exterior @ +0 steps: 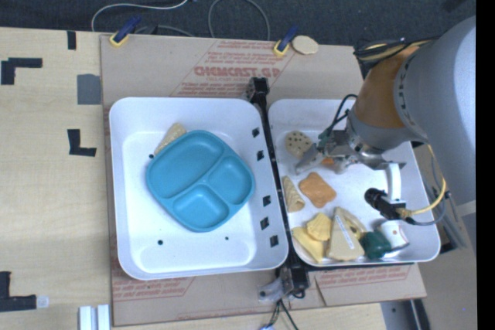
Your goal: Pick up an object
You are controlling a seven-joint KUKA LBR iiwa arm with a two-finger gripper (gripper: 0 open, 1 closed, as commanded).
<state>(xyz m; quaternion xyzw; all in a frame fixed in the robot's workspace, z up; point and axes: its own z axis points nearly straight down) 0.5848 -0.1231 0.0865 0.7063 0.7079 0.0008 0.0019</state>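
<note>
Hand [319, 153] low over right bin [428, 243], near cookie [296, 141]

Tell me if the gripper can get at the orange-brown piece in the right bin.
Probably yes: the orange-brown piece lies bare on top, just below the gripper, nothing covering it.

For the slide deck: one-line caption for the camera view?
Pincer over right bin's food pieces; blue tray in left bin.

We look down at a slant from one fixed camera above the desk [46, 166], taking in both bins.
</note>
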